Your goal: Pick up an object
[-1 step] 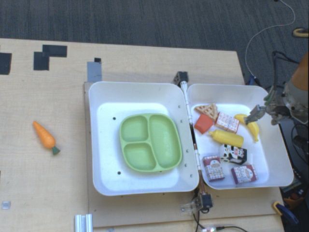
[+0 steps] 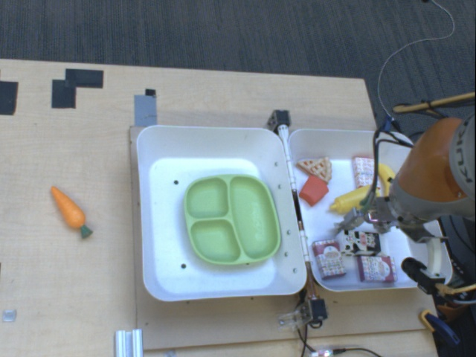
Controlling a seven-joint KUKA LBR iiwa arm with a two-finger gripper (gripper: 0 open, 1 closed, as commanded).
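Note:
My gripper (image 2: 358,223) hangs low in the right bin (image 2: 338,282), under the grey arm with its orange band (image 2: 439,162). Directly below it lies a black-and-white packet (image 2: 362,242). A yellow banana-like toy (image 2: 348,198) lies just to its upper left, partly under the arm. A red block (image 2: 314,191) and a waffle-patterned wedge (image 2: 315,167) rest in the bin's left part. Pink snack packets lie at the front (image 2: 329,259) (image 2: 376,268) and at the back (image 2: 364,171).
The left bin (image 2: 160,199) holds a green divided plate (image 2: 230,219). An orange toy carrot (image 2: 69,209) lies on the wooden bench far left. A ridge (image 2: 291,192) separates the two bins. Cables run at the front edge (image 2: 309,314).

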